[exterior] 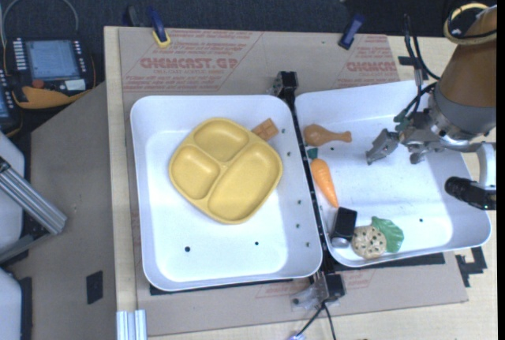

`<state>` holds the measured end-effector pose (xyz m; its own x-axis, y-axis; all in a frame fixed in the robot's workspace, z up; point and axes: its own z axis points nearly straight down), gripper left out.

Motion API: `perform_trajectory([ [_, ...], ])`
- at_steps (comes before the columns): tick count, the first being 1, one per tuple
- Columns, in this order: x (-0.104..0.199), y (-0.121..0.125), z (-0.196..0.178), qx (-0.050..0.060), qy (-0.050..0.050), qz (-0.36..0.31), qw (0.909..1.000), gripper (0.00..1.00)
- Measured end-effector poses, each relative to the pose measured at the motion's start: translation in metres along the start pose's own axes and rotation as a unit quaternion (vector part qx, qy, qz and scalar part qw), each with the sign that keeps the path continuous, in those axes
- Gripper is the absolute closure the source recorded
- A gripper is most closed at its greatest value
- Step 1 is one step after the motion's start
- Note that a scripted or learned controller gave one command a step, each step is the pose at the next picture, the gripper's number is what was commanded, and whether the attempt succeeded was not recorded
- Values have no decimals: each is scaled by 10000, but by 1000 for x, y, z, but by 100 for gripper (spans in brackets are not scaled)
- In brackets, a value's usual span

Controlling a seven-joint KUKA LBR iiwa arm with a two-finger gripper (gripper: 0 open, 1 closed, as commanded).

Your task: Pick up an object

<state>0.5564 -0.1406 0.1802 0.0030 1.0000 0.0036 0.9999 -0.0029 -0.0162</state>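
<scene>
The right bin (pixel 442 196) holds several small objects. A brown toy drumstick (pixel 325 135) lies at its upper left, with an orange carrot (pixel 323 181) just below it. Along the front edge sit a black block (pixel 344 222), a round cookie (pixel 365 241) and a green leafy piece (pixel 389 232). My gripper (pixel 398 151) hangs over the upper middle of this bin, to the right of the drumstick. Its fingers (pixel 381 147) are spread open with nothing between them.
A yellow divided plate (pixel 226 170) fills much of the left bin (pixel 158 236), and a small brown piece (pixel 265 128) rests at the plate's upper right edge. A black clamp (pixel 285 82) sits where the bins meet. The arm's orange wrist (pixel 472 74) stands over the right bin's far right.
</scene>
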Motion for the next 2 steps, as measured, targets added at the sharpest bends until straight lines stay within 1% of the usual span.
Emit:
perform_trajectory([
  [1,0,3,-7,-70,-11,-15,10000,0],
  [2,-1,0,34,-61,-12,-12,10000,0],
])
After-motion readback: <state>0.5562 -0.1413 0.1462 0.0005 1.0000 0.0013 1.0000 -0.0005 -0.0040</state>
